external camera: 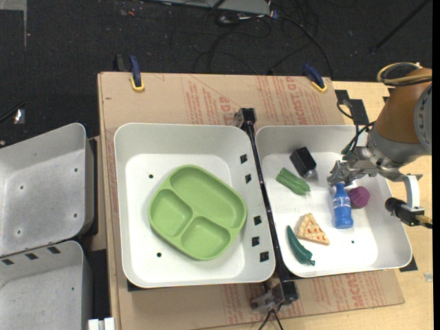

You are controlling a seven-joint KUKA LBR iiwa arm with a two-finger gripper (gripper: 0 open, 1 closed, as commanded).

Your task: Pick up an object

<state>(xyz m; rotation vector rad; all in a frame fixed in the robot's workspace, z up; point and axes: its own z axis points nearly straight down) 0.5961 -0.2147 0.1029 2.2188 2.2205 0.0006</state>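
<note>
The right bin [385,249] holds several small objects. A blue bottle [342,210] lies near its middle with a purple round toy [359,196] just to its right. A pizza slice toy [312,229] sits below left of the bottle, and a dark green curved piece [299,247] lies by the bin's front left. A light green pod [293,181] and a black block [303,161] rest toward the back left. My gripper [343,174] hangs low over the top end of the blue bottle, reaching in from the right.
The left bin [137,150] holds a green divided plate [198,212]. A black divider [260,198] runs between the bins. Grey trays [41,177] lie off the bench at left. The arm's orange band [402,112] is at the right edge.
</note>
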